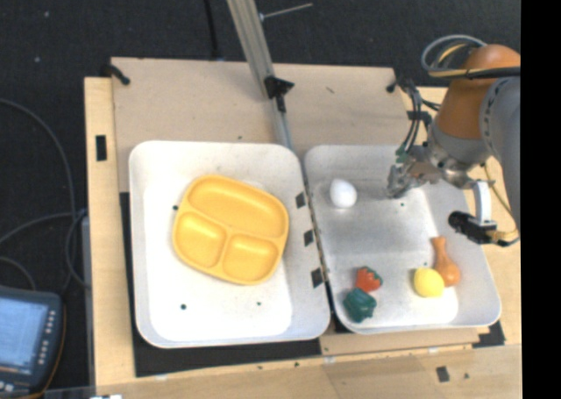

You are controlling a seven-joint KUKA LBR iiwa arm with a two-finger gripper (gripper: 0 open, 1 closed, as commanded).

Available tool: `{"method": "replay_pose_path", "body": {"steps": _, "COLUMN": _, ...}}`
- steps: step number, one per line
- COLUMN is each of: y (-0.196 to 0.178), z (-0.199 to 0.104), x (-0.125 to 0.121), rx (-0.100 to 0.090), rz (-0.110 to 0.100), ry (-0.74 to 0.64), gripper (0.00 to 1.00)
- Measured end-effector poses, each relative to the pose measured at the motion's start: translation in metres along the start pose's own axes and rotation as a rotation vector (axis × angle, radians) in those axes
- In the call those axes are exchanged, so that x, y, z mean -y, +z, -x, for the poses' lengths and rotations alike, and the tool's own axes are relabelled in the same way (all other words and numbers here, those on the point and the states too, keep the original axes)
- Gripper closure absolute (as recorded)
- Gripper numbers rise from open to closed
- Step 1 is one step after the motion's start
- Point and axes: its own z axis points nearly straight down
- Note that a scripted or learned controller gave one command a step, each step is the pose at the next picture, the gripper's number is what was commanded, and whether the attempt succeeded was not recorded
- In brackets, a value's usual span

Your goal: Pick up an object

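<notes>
My gripper (399,183) hangs over the back of the right bin (394,235), pointing down, with nothing seen between its tips. A white egg-shaped object (342,193) lies to its left, near the bin's back left corner. Along the bin's front sit a red piece (369,280), a dark green piece (358,303), a yellow lemon-like ball (428,282) and an orange carrot-like piece (443,261). All of them lie apart from the gripper.
The left bin (158,301) holds a yellow divided plate (230,229). A slanted metal pole (252,38) rises behind the bins. The grey arm with its orange band (478,81) comes in from the right, with a black part (473,228) over the right bin's rim.
</notes>
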Motion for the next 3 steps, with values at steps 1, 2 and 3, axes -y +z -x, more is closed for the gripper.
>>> {"method": "replay_pose_path", "body": {"steps": 1, "y": -0.06, "z": 0.003, "x": -0.009, "rx": -0.002, "rz": 0.003, "ry": 0.001, "gripper": 1.0}}
{"method": "replay_pose_path", "body": {"steps": 2, "y": -0.105, "z": 0.007, "x": -0.01, "rx": -0.003, "rz": 0.003, "ry": 0.0, "gripper": 1.0}}
{"method": "replay_pose_path", "body": {"steps": 3, "y": -0.14, "z": 0.009, "x": -0.011, "rx": -0.003, "rz": 0.003, "ry": -0.001, "gripper": 1.0}}
